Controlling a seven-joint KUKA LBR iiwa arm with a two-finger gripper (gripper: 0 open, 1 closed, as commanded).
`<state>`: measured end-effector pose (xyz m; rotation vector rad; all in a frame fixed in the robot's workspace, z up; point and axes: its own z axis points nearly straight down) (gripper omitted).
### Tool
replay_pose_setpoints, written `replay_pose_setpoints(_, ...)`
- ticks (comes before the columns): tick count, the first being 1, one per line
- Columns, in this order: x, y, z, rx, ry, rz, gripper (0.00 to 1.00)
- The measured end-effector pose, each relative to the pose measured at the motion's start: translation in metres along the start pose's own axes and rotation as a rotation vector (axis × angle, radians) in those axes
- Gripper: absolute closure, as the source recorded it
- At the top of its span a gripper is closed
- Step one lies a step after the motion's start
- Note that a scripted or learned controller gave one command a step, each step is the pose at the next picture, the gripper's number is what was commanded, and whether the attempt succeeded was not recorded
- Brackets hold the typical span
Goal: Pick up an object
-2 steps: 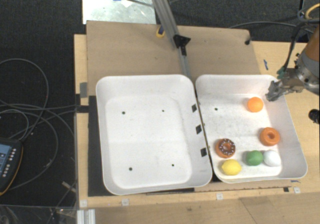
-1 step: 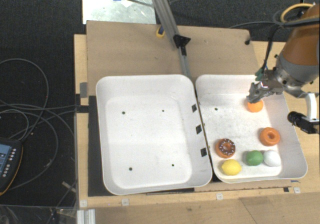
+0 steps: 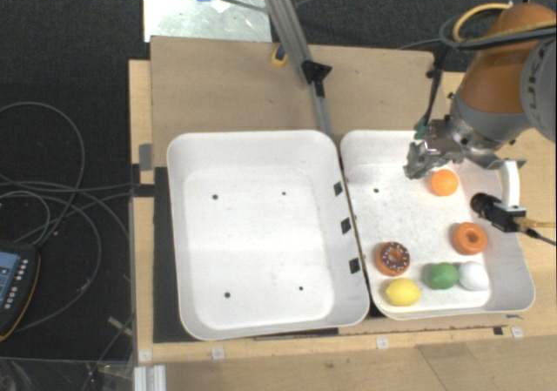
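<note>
My pincer (image 3: 421, 157): over the far part of the right bin, hanging close above its floor, just to the left of the orange ball. I cannot tell how it is set; from this slant it shows as a dark metal lump.
My arm (image 3: 509, 76): comes in from the right, grey with the orange band high at the picture's edge, a yellow cable looped over it.
Right bin (image 3: 383, 154): shallow and white, holding every small thing on the bench.
Orange ball (image 3: 444, 183): on the bin floor beside my pincer, close to it; I cannot tell if they touch.
Orange ring (image 3: 470, 238): nearer the front, towards the right wall, apart from the ball.
Doughnut (image 3: 392, 258): brown with pale specks, lying flat left of the ring.
Lemon (image 3: 403, 292): yellow, in the front of the bin, just in front of the doughnut.
Green ball (image 3: 441, 275): right of the lemon.
White ball (image 3: 473, 276): touching or just beside the green one, near the front right corner.
Left bin (image 3: 252, 232): white, side by side with the right bin.
Bench (image 3: 226, 84): tan board under both bins.
</note>
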<state>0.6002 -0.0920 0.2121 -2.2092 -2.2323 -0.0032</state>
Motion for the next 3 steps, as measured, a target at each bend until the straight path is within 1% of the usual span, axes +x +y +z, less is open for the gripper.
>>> replay_pose_setpoints(1,0.053,-0.004,-0.015,-0.002,0.000,-0.001,1.00)
replay_pose_setpoints(3,0.171,-0.028,-0.013,0.002,0.001,-0.001,1.00)
